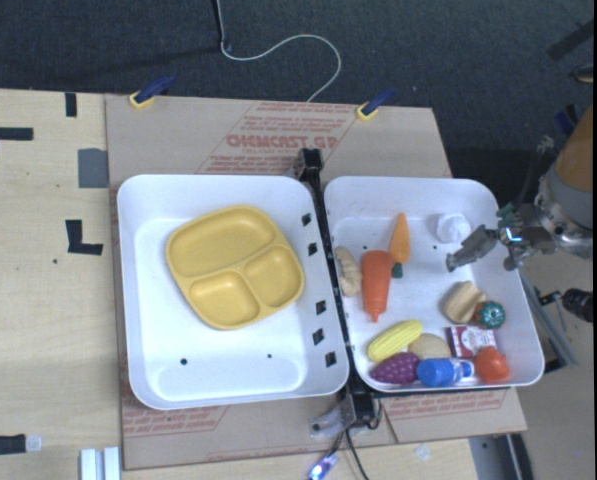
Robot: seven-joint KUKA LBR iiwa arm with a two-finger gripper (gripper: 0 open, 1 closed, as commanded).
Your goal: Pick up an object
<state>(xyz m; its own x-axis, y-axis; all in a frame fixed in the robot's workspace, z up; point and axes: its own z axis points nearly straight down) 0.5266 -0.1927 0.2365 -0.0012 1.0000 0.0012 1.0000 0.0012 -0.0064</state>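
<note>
You are looking down on a pale wood bench (38,298) with black marks at 9 o'clock. A brown cardboard sheet (278,138), printed in red, lies across it. Yellow-blue clamps (152,90) grip its 12 o'clock edge. Dark carpet (98,18), probably floor, runs beyond; a thin white cable (278,46) loops there. Light even.

The arm (578,183) is cut off by the right edge. The red box (470,341) is partly hidden behind a blue bottle (443,372).
</note>
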